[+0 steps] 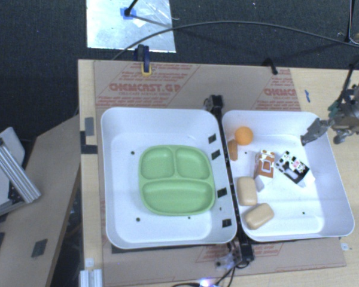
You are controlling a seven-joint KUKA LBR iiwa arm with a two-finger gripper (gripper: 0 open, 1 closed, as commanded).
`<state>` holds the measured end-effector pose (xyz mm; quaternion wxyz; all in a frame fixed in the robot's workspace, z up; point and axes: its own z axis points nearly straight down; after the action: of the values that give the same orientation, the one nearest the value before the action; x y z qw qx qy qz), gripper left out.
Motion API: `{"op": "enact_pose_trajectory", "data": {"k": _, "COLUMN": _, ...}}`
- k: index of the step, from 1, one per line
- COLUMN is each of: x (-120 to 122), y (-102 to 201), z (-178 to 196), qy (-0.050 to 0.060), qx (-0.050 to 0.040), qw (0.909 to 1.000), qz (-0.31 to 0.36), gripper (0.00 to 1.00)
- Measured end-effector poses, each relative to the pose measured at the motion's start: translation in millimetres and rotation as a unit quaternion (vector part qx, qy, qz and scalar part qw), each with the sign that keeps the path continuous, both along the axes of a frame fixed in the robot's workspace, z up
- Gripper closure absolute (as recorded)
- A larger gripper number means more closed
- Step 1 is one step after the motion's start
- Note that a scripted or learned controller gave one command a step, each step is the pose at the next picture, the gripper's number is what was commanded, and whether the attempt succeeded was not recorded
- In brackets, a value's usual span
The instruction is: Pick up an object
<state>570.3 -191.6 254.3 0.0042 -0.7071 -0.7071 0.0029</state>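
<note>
- Grey tool (pixel 321 130) sits over the right bin's (pixel 335 214) far right rim; we can't tell its finger state, and nothing shows between the fingers.
- We see the right bin holding an orange ball (pixel 243 136), a patterned box (pixel 265 164), a black-and-white object (pixel 293 167) and two tan blocks (pixel 247 191).
- Left bin (pixel 116 160) carries a green divided plate (pixel 176 180).
- Both bins rest on the tabletop (pixel 185 79).

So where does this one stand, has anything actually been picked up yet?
Nothing is picked up yet. The gripper sits at the right bin's far right rim, with no object between its fingers. The orange ball, the patterned blocks and two tan pieces lie on the bin floor. Reaching, grasping and lifting are all left.
</note>
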Motion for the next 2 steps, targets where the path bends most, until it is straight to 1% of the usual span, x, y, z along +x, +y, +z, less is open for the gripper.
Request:
{"op": "enact_pose_trajectory", "data": {"k": 1, "x": 2, "y": 1, "z": 7, "qy": -0.006, "qx": -0.0012, "qw": 1.0, "qz": 0.002, "gripper": 0.0}}
{"op": "enact_pose_trajectory", "data": {"k": 2, "x": 6, "y": 7, "z": -36, "qy": -0.005, "qx": -0.0011, "qw": 1.0, "qz": 0.002, "gripper": 0.0}}
